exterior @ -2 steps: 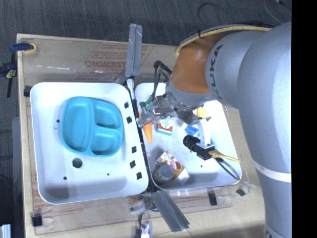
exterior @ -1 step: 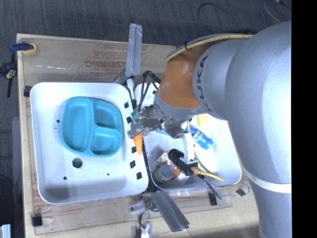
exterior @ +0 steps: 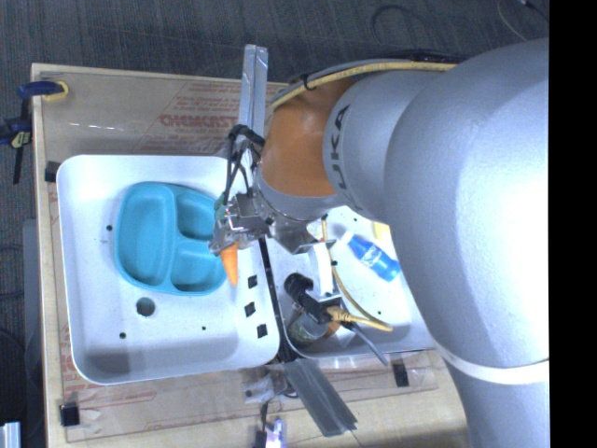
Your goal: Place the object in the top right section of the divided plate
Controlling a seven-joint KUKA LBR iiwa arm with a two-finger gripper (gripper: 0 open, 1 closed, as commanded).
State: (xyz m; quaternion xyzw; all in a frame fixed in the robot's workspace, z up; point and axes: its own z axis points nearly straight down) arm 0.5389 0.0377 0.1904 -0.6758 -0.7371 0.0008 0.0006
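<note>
- 1 grey arm [exterior: 448, 175], smooth, orange band, reaching over from right.
- 2 shallow white bins on desk: left bin [exterior: 84, 325], right bin [exterior: 396, 315].
- 1 blue divided plate [exterior: 154, 241], glossy plastic, in left bin.
- 1 blue-white bottle [exterior: 373, 257] in right bin.
- 1 orange carrot [exterior: 231, 265], tapered, pinched betw fingers [exterior: 224, 243] at plate's right edge.

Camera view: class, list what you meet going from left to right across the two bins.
Blue clamp → blue divided plate → orange carrot at the pincer → blue bottle
</note>
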